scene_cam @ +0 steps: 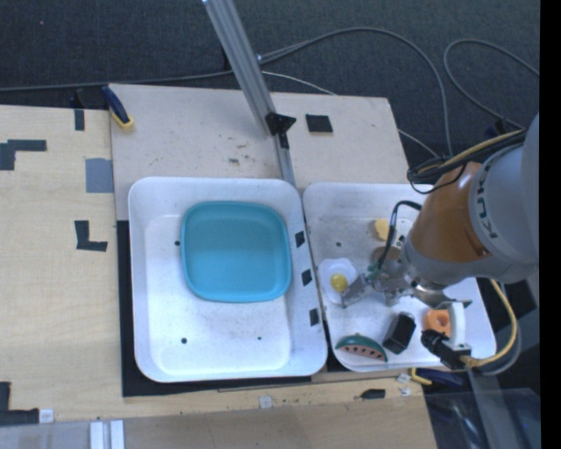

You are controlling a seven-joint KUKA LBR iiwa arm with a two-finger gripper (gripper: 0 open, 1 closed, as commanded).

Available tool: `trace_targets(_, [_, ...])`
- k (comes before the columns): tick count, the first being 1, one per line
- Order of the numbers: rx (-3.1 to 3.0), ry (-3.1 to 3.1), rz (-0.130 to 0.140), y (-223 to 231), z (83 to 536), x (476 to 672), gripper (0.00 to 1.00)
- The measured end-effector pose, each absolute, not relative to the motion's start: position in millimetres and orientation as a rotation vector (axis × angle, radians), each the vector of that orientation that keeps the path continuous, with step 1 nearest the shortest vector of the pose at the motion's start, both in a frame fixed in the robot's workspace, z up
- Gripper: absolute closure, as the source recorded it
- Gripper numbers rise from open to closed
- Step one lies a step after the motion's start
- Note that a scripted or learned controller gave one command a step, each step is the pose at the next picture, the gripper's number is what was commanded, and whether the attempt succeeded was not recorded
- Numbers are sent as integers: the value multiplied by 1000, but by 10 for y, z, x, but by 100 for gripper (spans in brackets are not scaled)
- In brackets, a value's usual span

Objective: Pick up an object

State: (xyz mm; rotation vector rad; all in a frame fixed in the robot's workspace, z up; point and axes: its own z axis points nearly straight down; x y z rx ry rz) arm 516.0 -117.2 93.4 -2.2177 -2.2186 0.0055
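While the grey arm with its orange band (443,224) is reaching in from the right, its two-finger gripper (358,289) is hanging low over the right-hand shallow white plastic bin (333,206), its metal fingers pointing toward the bin's left wall. Whether those fingers are parted or closed cannot be told from this slant, and nothing is visibly sitting between them.

Just beside the fingertips, on their left, a small white round piece with a yellow centre (338,281) is lying on the bin floor; contact between it and the fingers cannot be made out. Below the gripper, a watermelon-slice toy, red with a green rind (363,349), is resting near the bin's front edge. To the gripper's lower right a small black block (400,332) is lying, and further right an orange piece (438,321) is sitting close under the arm's wrist. Above and slightly right of the gripper, a small yellow lump (380,230) is peeking out next to the arm.

Well to the gripper's left, the second shallow white bin (149,263) is holding a turquoise square plastic plate (236,252) with rounded corners, lying flat.

Both bins are sitting on a pale plywood bench (53,263) marked with grey and black tape patches. A slanted aluminium strut (250,74) is rising from behind the bins, above and left of the gripper. Beyond the bench, dark carpet (351,26) is showing, with thin cables (386,53) looping across it.
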Motion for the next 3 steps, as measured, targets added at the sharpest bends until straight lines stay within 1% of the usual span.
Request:
trace_targets(1, [-2220, -2222, 2, -1172, 1057, 5173, 100])
trace_targets(2, [-2223, -2225, -4, -1143, 1668, 5218, 100])
trace_targets(3, [-2223, -2225, -5, -1136, 2284, 5185, 100])
